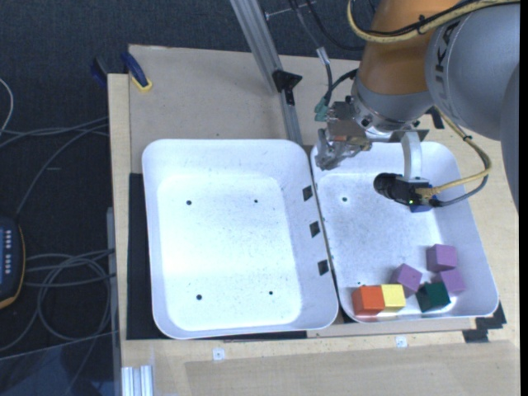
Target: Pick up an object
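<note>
Several small blocks lie in the near right corner of the right bin [474, 246]: an orange block [369, 299], a yellow block [393, 297], a dark green block [431, 296] and three purple blocks [443, 257]. My gripper [330, 157] hangs over the far left corner of that bin, well away from the blocks, close to the wall between the two bins. Nothing shows between its fingers.
The left bin [223, 229] lies beside the right one, with black clips [313, 228] along their shared edge. A slanted metal rail [264, 48] crosses the bench behind the bins. A yellow-and-blue clamp [136, 71] sits at the bench's far left corner. Cables trail on the floor at left.
</note>
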`<state>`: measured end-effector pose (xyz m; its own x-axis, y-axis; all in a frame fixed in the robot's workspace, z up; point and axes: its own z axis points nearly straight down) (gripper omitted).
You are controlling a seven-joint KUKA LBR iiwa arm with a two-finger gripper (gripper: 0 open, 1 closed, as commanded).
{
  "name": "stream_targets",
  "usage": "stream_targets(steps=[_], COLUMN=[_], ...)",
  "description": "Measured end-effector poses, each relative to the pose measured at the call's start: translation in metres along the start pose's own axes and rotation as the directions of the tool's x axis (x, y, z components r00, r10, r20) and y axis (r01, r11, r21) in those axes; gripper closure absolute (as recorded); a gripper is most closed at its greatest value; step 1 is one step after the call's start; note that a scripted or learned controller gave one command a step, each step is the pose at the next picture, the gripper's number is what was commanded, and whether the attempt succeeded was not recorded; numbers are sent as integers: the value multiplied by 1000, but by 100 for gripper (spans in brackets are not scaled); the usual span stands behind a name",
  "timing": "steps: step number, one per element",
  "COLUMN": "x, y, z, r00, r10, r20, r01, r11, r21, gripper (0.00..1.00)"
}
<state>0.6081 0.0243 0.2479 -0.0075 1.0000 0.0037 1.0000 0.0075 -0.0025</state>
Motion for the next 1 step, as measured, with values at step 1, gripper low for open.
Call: stream_targets(steps=[1], x=[43], y=[-14], z=[4], r00=[1000], r10=[2], r20=[1], r01=[-2], r11=[1000], r21=[1], gripper=[100])
